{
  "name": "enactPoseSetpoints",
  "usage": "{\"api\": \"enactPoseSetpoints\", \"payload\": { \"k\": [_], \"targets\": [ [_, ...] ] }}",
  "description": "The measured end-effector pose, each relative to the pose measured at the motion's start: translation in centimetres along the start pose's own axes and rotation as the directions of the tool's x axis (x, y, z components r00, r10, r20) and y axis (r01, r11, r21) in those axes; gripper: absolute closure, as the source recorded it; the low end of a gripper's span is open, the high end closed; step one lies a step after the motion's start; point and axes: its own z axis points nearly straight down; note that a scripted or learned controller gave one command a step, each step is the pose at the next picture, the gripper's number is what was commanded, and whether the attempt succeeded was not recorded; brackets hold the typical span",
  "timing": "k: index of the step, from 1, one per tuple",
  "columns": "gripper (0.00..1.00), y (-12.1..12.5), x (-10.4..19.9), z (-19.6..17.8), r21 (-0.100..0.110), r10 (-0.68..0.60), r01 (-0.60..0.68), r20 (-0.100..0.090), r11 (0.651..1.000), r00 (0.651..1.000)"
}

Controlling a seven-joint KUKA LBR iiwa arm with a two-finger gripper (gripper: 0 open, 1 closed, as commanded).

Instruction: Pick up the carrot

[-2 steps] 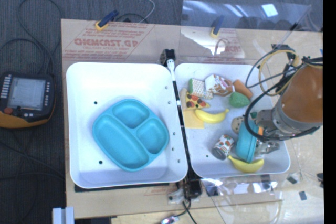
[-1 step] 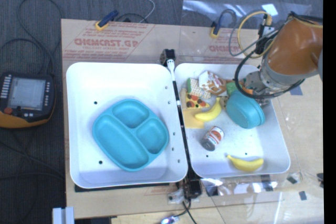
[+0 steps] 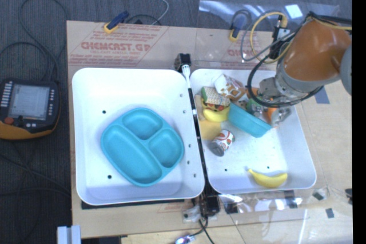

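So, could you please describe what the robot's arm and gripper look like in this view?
The arm has a rounded orange band above a grey metallic wrist. Black and yellow cables loop beside it. The gripper below looks dark, its details too small to make out.

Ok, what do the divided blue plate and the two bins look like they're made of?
Divided blue plate: probably moulded plastic, matte to satin, judging by its even turquoise colour and soft rounded compartment walls. Left bin and right bin: likely thin formed plastic, smooth and slightly glossy, uniform white with rounded corners; coated metal can't be excluded.
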Motion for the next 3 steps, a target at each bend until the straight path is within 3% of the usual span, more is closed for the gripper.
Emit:
{"api": "enactPoseSetpoints", "payload": {
  "k": [1,2,3],
  "targets": [
    [1.00,-0.5,0.6,-1.8,0.015,0.003,-0.003,-0.015,1.000,1.000],
    [0.00,-0.3,0.4,-1.4,0.010,0.001,-0.001,-0.011,1.000,1.000],
    [1.00,-0.5,0.1,-2.6,0.013,0.003,-0.003,-0.005,1.000,1.000]
  ]
}}
